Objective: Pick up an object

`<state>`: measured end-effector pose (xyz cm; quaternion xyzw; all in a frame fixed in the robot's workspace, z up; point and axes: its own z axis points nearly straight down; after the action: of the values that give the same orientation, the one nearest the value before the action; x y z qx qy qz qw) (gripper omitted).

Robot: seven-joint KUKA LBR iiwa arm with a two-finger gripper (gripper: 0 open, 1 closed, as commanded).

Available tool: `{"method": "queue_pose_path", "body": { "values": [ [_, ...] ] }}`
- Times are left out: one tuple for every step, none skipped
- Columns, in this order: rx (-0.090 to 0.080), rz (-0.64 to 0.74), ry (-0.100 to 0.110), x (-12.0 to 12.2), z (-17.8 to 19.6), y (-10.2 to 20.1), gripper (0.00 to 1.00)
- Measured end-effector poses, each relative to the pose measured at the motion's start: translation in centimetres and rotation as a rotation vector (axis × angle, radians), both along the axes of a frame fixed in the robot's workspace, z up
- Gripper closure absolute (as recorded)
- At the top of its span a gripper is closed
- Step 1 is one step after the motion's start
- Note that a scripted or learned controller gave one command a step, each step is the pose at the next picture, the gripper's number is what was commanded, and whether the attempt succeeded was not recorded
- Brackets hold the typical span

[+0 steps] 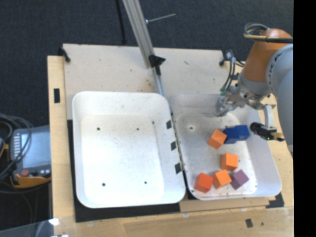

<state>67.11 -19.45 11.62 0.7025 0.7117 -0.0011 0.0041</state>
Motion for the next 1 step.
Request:
{"method": "queue_pose_path", "body": {
  "values": [
    [0.007,-0.01,-0.002,-0.85,5.51,0.19,1.0]
  ]
}}
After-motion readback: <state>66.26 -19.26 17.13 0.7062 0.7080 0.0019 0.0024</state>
